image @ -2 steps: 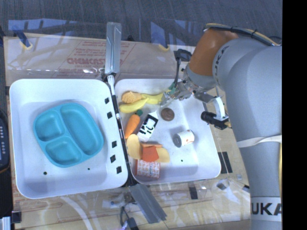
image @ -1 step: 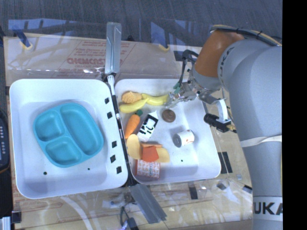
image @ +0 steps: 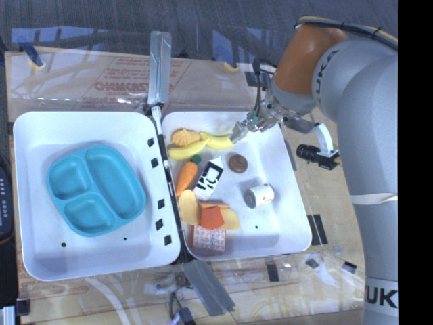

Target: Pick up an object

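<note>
Nearest the worktop's front edge, in the right bin, a small boxy packet with a red-and-white printed face lies against the bin's front-left corner. Just behind it a flat orange-red block overlaps a pale yellow wedge, both matte like toy food. A little toward the bin's middle sits a short white cylinder, lying on its side with a dark round end showing. Left of it, a tapered orange carrot with a green tip lies beside a small black-and-white card-like piece, and a flat brown disc rests further back, apart from the others. Toward the bin's far edge a smooth, curved yellow banana stretches across, with a bumpy tan lump touching its left part. The gripper hangs at the banana's right end, low over the bin's far-right area; whether its fingers are apart, together or clamped on anything cannot be told at this size. Above it rises the arm's glossy orange band and grey casing. In the left bin, near the worktop's left edge, a rounded teal plastic tray with three moulded compartments lies flat. A grey metal strip runs back from between the two bins toward the far edge.
</note>
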You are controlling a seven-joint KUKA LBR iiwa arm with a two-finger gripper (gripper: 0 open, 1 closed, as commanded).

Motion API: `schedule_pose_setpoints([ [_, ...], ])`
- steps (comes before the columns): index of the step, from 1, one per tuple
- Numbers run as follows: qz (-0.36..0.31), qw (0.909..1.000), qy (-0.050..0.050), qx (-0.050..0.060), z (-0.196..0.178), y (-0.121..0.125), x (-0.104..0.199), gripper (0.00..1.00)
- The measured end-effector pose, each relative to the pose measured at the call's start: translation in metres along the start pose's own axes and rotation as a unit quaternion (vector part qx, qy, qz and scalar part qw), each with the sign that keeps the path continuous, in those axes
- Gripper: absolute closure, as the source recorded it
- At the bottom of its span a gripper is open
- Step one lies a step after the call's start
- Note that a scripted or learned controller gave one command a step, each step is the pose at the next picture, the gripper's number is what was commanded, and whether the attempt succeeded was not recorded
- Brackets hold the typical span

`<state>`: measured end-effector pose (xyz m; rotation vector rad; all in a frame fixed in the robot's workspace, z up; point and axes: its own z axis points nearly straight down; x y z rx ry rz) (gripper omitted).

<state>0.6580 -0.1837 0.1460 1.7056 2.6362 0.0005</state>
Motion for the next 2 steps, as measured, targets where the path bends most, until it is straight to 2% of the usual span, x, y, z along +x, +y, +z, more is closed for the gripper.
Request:
schedule_pose_setpoints([
  [1,0.0,1.0,0.001,0.001,0.001,-0.001,0.0,0.0],
  [2,-0.043,0.9991,0.002,0.002,0.057,-0.02,0.045,0.0],
])
